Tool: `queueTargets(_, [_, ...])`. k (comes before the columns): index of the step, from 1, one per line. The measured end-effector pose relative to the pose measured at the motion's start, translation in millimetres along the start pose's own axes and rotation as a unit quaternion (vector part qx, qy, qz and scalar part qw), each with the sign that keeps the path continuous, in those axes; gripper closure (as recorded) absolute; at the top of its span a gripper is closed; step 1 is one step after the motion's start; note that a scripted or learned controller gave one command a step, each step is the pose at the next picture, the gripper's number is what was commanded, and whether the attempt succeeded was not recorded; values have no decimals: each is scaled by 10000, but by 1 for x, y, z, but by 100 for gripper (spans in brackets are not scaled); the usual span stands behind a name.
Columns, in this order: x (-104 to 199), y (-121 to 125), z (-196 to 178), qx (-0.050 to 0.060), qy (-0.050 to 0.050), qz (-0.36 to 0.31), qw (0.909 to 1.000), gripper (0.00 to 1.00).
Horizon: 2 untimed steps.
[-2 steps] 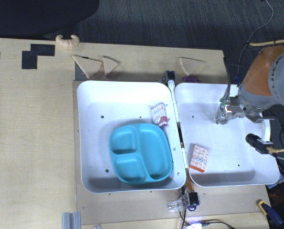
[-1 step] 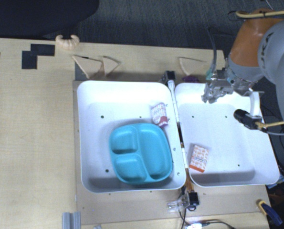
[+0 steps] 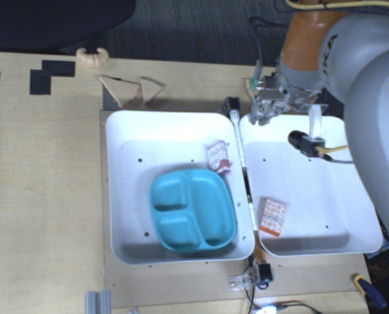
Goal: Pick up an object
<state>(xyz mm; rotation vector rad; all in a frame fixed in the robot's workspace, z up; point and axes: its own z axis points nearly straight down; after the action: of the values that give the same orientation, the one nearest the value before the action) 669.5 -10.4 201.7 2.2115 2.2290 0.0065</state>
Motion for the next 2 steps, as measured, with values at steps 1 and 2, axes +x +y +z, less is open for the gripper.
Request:
queueTargets(1, [70, -72, -16, 13, 1, 4, 10000, 100])
queueTargets(2, [-2, -89, 17, 17, -13, 27, 10000, 100])
